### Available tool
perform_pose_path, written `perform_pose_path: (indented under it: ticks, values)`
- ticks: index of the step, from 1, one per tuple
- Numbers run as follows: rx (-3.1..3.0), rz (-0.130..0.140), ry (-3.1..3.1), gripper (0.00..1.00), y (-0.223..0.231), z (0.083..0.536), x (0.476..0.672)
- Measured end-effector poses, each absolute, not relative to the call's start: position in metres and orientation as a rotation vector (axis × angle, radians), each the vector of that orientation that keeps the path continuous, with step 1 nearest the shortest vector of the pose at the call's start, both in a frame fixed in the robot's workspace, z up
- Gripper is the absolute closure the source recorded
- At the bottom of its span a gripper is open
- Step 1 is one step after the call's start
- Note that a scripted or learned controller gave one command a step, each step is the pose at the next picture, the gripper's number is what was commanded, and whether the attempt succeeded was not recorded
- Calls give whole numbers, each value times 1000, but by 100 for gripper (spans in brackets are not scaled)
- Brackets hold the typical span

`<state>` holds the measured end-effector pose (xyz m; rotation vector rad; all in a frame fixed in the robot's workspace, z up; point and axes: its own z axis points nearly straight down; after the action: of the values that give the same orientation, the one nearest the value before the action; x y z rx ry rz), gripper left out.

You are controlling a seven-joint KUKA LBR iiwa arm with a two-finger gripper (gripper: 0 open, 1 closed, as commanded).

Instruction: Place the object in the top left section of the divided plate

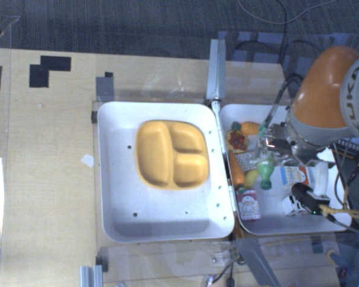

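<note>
Over the right bin (275,223), the arm (329,97) reaches in from 3 o'clock while the yellow divided plate (170,154) sits in the left bin (116,178).

From the fixed camera above: the plate lies near the middle of the left bin, one long section on its 9 o'clock side and two smaller ones toward 3 o'clock. The gripper (269,154) hangs over the clutter at the right bin's 9 o'clock side; whether it is clenched or released I cannot tell. Just beneath it lies a green bottle (265,173), with an orange fruit (249,128) toward 11 o'clock, a bunch of grapes (236,140) beside that, and a small red carton (248,207) at 7 o'clock. All these things are in the right bin, apart from the plate.
</note>
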<state>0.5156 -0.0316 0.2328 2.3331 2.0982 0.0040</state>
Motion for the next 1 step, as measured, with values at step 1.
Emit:
perform_pose_path:
  ticks: [1]
  values:
    - [2352,4,2080,100,35,253,564]
